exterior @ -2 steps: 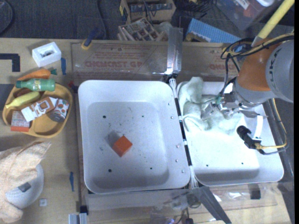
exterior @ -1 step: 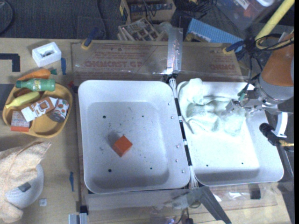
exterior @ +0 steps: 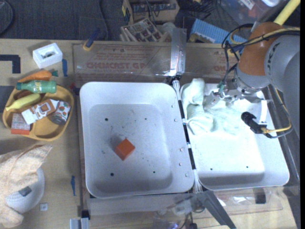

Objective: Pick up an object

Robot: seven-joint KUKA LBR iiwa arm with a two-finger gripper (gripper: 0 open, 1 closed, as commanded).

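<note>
Here, nearest my camera, I am seeing an orange block (exterior: 125,149) lying alone on the floor of the left bin (exterior: 95,175), a little left of centre. Farther back, my gripper (exterior: 215,99) is hanging low over the right bin (exterior: 248,168), by crumpled white cloths (exterior: 199,108) bunching along its far left side. I cannot tell how it is set.

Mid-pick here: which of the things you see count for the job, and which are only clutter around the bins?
For the job:
orange block in the left bin
white cloth in the right bin
gripper over the right bin

Lying about:
yellow bowl of toy food
green bottle
small white box
crumpled cloth
</note>
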